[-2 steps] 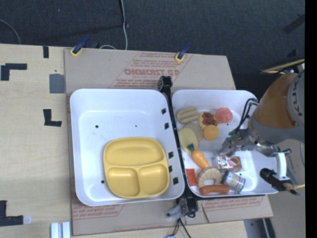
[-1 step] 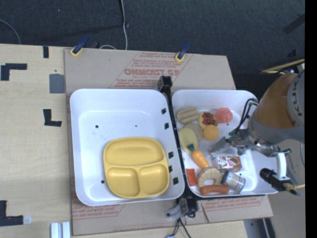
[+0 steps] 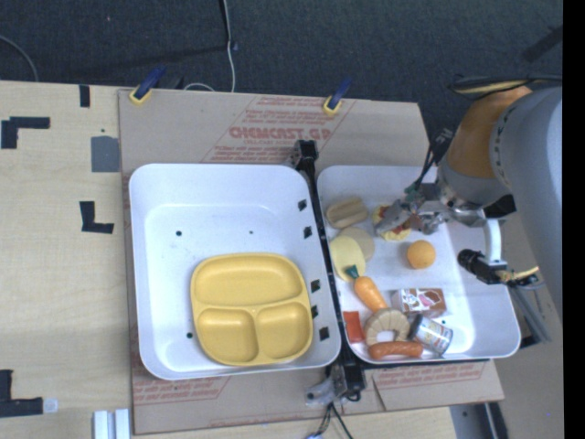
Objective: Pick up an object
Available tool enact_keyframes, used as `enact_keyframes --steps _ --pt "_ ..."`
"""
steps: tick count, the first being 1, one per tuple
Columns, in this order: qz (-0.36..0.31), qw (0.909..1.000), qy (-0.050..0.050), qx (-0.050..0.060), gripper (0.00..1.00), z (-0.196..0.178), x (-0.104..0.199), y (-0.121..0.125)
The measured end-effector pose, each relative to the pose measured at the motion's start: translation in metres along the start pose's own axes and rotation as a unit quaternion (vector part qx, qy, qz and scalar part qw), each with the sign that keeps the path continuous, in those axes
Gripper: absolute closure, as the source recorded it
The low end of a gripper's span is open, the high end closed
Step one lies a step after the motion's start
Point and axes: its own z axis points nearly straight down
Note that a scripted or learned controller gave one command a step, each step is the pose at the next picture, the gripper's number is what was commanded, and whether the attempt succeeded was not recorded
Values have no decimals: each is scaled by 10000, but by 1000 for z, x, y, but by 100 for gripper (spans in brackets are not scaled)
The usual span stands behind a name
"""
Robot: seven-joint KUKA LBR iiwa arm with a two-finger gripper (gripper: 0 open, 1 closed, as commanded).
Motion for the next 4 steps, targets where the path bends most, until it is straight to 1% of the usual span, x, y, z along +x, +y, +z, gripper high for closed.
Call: enact_keyframes --steps 1,2,3,4 --pt "-8 9999 -14 121 0 1 68 39" --pt "8 9999 10 112 100 -9 68 39" --pt "4 9999 7 109 0 -9 68 39" --pt "26 10000 13 54 0 -1 76 -24"
